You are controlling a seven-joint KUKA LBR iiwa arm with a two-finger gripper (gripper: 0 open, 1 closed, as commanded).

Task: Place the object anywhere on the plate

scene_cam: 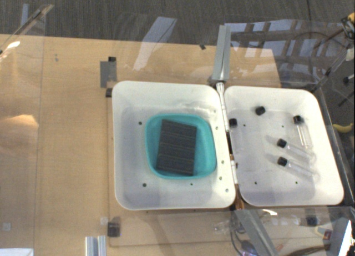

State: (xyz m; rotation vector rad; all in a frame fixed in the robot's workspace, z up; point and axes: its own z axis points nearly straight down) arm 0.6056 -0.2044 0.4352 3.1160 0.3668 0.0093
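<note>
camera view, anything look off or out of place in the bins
Nothing stands out. The dark ribbed rectangular block lies flat on the teal square plate in the left white bin; clear tubes with black caps lie loose in the right bin.

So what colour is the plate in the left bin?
Teal, with a dark grey ribbed block on it; camera view.

So the two bins sat side by side on the bench (55, 138), edges touching. The near bin (327, 188), on the side I reach in from, had three tubes (291, 148) lying close together in the half nearest me. Two small caps (259, 110) lay loose further in, one of them right by the shared edge. The far bin (127, 194) was just past that edge. The plate (152, 138) sat about in its middle, and the slab (177, 147) lay flat on the plate, well inside the rim.
</note>
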